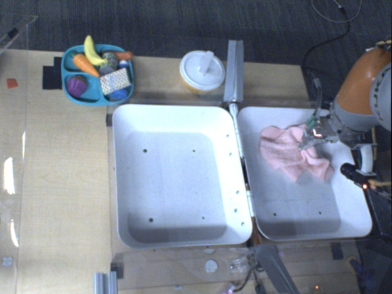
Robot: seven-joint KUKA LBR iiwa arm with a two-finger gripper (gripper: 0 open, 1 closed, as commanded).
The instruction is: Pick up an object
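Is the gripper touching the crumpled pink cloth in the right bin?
Touching. In the camera view the gripper sits pressed into the upper right folds of the crumpled pink cloth, no gap between them.

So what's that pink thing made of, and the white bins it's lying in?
The pink thing looks like soft cloth, perhaps terry or fleece: it lies crumpled in folds with a matte, slightly fuzzy surface. The bins look like moulded plastic, smooth and faintly glossy, with rounded corners and raised rims; painted metal can't be ruled out.
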